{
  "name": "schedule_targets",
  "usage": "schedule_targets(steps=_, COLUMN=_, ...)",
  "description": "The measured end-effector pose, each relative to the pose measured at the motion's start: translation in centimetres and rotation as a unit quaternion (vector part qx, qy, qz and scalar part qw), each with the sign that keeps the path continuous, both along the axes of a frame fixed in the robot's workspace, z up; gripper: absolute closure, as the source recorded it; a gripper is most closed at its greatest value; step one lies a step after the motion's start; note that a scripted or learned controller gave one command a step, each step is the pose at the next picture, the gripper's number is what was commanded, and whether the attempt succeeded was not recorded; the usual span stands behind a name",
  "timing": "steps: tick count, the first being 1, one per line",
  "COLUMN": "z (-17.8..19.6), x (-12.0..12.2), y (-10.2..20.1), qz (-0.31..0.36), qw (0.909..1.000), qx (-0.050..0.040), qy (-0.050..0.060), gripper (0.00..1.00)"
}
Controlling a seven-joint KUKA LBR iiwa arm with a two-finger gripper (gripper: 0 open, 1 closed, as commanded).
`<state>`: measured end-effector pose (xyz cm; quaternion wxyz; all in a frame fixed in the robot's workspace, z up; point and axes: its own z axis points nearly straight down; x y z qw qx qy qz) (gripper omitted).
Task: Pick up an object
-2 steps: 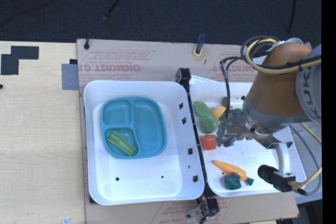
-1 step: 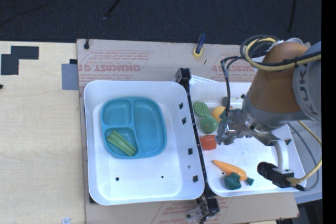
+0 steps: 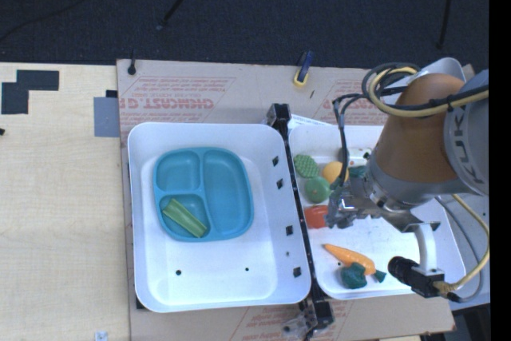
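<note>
Gripper (image 3: 345, 208) hangs low over the right bin (image 3: 451, 247), near that bin's left wall, with the orange-banded arm (image 3: 419, 140) bulking above it; whether it is open or closed cannot be told from this angle. Just left of it, against the left wall, lie a green textured toy (image 3: 306, 166), a green round toy (image 3: 317, 189), a yellow piece (image 3: 333, 170) and a red piece (image 3: 316, 216). Toward the near edge of the right bin rest a toy carrot (image 3: 349, 255) and a teal toy (image 3: 354, 276). In the left bin (image 3: 160, 267) sits a blue divided plate (image 3: 204, 192), a green piece (image 3: 184, 217) in its near-left compartment.
</note>
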<state>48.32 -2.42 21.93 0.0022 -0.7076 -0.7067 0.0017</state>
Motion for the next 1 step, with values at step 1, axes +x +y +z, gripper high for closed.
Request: schedule_targets(steps=1, z=0.22, x=0.35, y=0.48, qz=0.001, qw=1.0, qx=0.0001, qy=0.0, gripper=1.0)
